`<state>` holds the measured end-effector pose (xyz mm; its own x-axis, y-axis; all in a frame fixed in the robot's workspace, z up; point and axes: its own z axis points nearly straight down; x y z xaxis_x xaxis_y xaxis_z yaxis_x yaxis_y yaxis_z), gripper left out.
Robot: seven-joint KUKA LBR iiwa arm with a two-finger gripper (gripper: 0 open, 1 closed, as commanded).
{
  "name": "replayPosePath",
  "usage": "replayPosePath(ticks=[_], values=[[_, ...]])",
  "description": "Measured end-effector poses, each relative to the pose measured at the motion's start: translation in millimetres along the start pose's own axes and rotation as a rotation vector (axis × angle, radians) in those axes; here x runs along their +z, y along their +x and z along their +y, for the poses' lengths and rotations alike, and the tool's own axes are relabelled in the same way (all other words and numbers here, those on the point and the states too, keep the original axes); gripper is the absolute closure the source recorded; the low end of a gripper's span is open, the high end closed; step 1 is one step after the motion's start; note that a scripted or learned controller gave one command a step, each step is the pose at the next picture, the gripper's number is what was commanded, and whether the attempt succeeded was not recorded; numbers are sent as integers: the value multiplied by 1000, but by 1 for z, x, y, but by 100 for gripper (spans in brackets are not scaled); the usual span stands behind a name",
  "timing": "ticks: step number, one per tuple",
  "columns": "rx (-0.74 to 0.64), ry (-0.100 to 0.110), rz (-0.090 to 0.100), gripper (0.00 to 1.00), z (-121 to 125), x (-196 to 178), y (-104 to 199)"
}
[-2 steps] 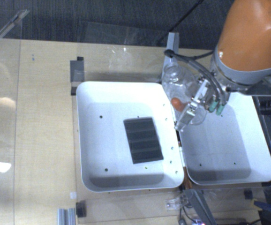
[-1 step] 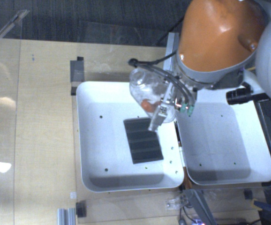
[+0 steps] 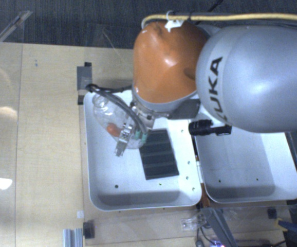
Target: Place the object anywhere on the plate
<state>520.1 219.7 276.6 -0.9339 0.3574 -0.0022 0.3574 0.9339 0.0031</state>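
Camera view: arm (image 3: 210,76) hangs over the left bin (image 3: 99,189), gripper (image 3: 124,138) low beside a clear plastic bottle (image 3: 105,112) near the bin's back-left corner. Can't tell the state of the jaws, so no confirmed grip. Dark ridged plate (image 3: 159,156) lies bare; placing not done. Wrist hides the bin's back.

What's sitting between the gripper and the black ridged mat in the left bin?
Nothing: in the camera view, the gripper and the black ridged mat are separated by bare white floor of the left bin.
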Motion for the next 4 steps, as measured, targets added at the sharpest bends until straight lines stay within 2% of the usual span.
replayPosePath(ticks=[1,2,3,4], values=[[-14,-2,-3,100,9,-7,-80],[-271,-2,-6,100,-56,-5,-132],[-354,-3,-5,100,35,-10,-100],[-343,-2,-2,100,27,-9,-101]])
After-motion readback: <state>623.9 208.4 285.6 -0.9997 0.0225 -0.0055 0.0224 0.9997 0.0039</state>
